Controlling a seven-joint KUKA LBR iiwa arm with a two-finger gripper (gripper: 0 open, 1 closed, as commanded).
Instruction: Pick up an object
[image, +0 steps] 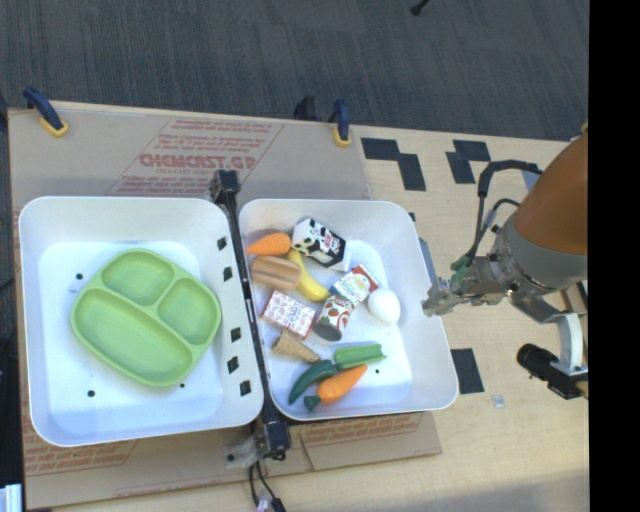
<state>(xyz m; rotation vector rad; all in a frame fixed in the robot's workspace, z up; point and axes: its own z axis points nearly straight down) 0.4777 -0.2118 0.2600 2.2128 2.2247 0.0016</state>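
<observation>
- Toy food fills the right bin (432, 340): a white egg (384, 305) near its right wall, a cow-print milk carton (319, 241) toward the back, a banana (309, 283), a hot dog (275, 271), an orange carrot (268, 243) at the back and another carrot (340, 384) at the front beside green pea pods (345, 358).
- End effector (437, 300) hangs just outside that bin's right wall, over the bare worktop (500, 420), nothing between its tips; whether it is open or closed I cannot tell from here.
- Every object lies to the camera view's left of the end effector; the egg is nearest, just across the wall, so I'd judge it the easiest reach.
- Long pieces such as the front carrot and pea pods lie slanted, roughly left to right.
- Left bin (30, 330) holds a green divided plate (146, 316).
- Arm's orange band is cut off at the frame edge, and the small packets (352, 284) mid-bin overlap, hard to name.
</observation>
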